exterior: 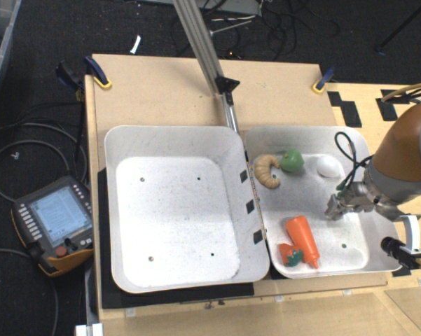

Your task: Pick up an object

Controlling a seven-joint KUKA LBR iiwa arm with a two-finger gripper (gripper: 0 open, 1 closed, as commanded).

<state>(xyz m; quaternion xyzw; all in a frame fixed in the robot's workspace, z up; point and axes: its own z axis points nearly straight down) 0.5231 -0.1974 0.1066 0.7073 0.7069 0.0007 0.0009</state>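
The right bin [350, 140] holds several objects. An orange carrot-shaped toy [302, 236] lies near its front, with a small red and green piece [289, 255] touching its lower end. A tan curved piece [267, 171] and a green round piece [291, 161] sit together at the back left. A white egg-like object [328, 166] rests at the back. My gripper [335, 208] hangs low inside this bin, right of the carrot and in front of the white object, touching neither. I see nothing held in it.
The left bin [115, 187] adjoins the right one. A slanted metal pole [203, 44] crosses the back of the bench. Clamps [98, 75] [323, 80] grip the board's far corners. A teach pendant [54, 219] lies on the floor to the left.
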